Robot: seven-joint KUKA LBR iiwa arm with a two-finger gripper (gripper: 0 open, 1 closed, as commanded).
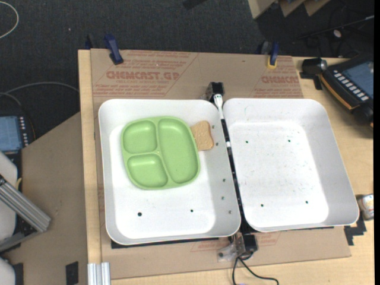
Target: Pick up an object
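Note:
A green divided plate (pixel 159 152) with three compartments lies in the left white bin (pixel 172 218), toward its far side. A small tan piece like a slice of toast (pixel 203 136) rests against the plate's right rim, near the wall between the bins.
The right white bin (pixel 285 171) sits beside the left one on a brown board (pixel 178 70). Clamps hold the board's far edge. A black device with a screen (pixel 350 85) lies at the right. Cables run under the bins' near edge.

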